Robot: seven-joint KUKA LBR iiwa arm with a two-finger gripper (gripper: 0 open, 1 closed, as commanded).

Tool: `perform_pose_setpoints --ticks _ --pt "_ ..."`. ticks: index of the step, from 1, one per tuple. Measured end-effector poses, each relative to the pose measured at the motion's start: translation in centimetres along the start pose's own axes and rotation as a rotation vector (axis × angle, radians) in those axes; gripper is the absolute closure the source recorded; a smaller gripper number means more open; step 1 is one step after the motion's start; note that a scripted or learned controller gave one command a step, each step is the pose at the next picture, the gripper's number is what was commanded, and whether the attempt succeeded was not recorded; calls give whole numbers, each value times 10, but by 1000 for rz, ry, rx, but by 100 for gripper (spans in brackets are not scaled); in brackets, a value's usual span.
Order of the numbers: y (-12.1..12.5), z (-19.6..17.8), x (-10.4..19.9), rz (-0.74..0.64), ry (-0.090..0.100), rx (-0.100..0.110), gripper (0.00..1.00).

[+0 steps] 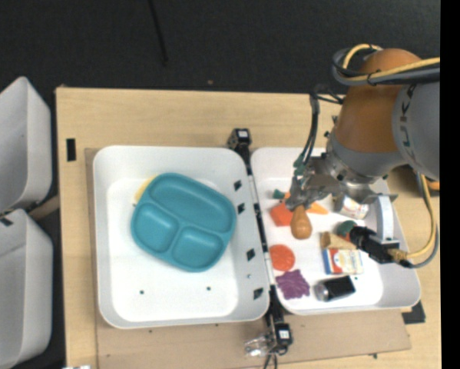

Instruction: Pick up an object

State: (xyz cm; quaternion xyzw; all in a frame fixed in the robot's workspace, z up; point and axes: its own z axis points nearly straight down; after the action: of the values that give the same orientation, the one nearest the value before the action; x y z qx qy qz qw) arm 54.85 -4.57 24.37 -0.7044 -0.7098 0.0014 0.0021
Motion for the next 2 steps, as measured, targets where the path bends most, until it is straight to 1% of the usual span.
perform_pose_setpoints --ticks 1,2 --pt "-13 3 51 0 -1 1 100" --pt "-11 8 63 4 -2 1 100"
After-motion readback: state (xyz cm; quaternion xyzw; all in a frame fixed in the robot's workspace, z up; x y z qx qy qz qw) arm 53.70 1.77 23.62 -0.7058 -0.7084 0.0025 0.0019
